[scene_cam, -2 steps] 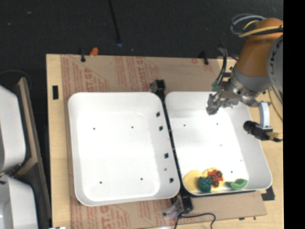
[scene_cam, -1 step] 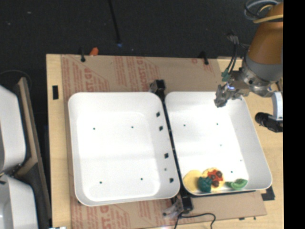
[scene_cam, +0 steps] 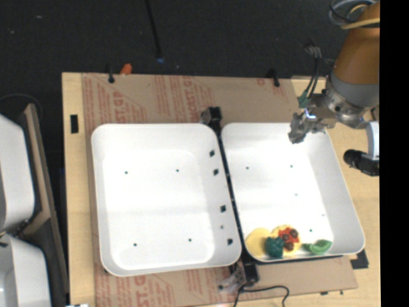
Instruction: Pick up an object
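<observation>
From above, the gripper point(scene_cam: 298, 135) hangs over the right bin's point(scene_cam: 332, 178) far corner, its opening and any load impossible to tell, while the small toy pile point(scene_cam: 287, 240) hugs the near wall, where a descent risks striking the rim.

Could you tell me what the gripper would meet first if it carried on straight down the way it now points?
Probably the bare white floor of the right bin near its far edge: the gripper points down there. The pile of small objects lies well away at the near edge. Depth is hard to judge.
</observation>
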You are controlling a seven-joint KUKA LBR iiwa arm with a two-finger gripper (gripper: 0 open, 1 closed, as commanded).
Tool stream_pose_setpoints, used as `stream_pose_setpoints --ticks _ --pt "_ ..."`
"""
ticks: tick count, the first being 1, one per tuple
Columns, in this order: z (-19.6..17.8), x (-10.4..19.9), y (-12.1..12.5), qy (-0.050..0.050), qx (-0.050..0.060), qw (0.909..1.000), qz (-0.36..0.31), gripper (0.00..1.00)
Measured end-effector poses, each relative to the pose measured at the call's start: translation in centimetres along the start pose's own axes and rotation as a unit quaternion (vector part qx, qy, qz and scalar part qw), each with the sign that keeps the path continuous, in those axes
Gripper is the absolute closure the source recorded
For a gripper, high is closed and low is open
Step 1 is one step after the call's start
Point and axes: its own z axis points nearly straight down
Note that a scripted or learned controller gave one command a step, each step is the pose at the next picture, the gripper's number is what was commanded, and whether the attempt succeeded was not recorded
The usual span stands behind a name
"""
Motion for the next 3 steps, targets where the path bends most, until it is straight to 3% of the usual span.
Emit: stream_pose_setpoints --ticks 2,3 --pt "2.4 9.1 2.3 0.0 0.001 1.0 -0.002 1.0" --pt "1.9 13.6 2.9 0.0 0.0 1.0 -0.001 1.0"
